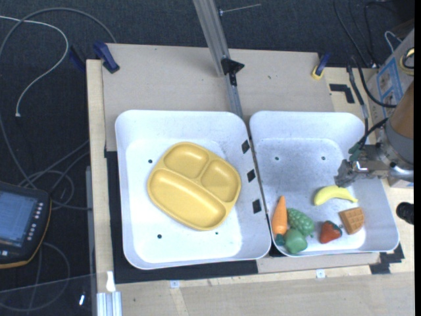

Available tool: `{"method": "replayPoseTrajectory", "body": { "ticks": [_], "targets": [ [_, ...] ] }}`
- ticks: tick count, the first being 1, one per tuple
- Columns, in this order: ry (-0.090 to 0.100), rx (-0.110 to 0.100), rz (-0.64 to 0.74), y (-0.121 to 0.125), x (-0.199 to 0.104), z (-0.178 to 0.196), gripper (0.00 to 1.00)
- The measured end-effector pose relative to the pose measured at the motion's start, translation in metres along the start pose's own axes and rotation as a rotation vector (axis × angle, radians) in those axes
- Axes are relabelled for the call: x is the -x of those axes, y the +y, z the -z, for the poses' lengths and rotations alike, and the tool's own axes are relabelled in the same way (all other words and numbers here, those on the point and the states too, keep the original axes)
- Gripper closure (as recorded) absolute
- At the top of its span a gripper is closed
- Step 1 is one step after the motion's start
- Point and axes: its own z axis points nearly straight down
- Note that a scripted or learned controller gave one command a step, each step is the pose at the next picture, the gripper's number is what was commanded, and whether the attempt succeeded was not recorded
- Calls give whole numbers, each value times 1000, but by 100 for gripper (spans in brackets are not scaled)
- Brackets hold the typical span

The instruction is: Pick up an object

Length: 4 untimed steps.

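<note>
Gripper [346, 174] sits at the right edge of the frame, low over the right bin [296, 133], and from this slant I cannot tell how wide it stands. Nothing shows in its grasp.

My nearest candidate is the banana [334, 195], lying just below and a little left of the gripper, near it but apart. Further down, toward the lower right of the frame, lie the waffle piece [352, 220], the strawberry [330, 231], the green vegetable [298, 232] and the carrot [280, 214], crowded along the bin's lower rim.

To do this well, I judge I should go for the banana: it lies clear of the others. I would centre over its middle, close across its narrow width, and keep clear of the bin wall at right. The yellow divided plate [194, 185] in the left bin [131, 143] is no concern.
</note>
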Motion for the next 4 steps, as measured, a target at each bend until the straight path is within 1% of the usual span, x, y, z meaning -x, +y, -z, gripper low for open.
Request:
{"method": "replayPoseTrajectory", "body": {
  "ticks": [1,2,4],
  "targets": [
    [-1,1,-1,-6,3,48,100],
    [2,-2,5,17,-49,53,100],
    [2,-2,4,63,-143,59,100]
  ]
}}
